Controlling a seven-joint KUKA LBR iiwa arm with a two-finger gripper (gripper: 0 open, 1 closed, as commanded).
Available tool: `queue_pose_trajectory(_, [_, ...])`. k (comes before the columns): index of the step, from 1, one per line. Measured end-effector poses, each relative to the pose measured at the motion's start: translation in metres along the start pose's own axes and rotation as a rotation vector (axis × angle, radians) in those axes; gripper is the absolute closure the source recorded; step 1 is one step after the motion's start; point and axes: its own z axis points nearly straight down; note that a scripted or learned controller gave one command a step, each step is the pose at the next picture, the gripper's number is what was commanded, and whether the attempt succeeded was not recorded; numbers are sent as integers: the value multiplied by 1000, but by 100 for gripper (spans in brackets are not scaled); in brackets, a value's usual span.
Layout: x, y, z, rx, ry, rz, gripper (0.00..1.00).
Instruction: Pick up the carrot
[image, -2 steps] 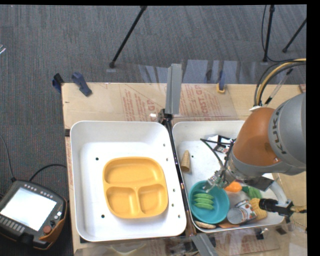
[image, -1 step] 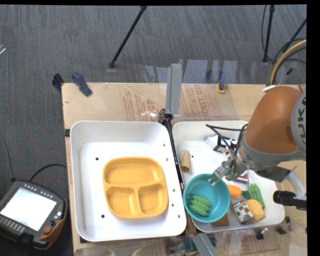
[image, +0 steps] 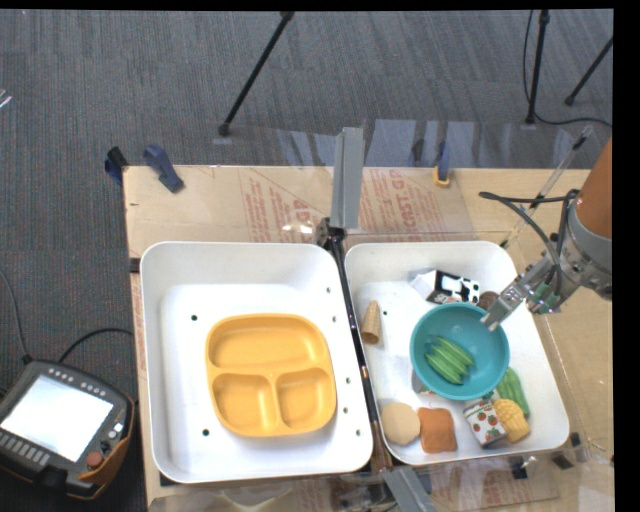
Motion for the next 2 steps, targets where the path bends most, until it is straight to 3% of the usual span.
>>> queue_pose_trajectory(1, [-61, -67, -6, 7, 8, -192, 100])
queue_pose_trajectory(2, [-77, -79, 60, 11, 16, -185, 100])
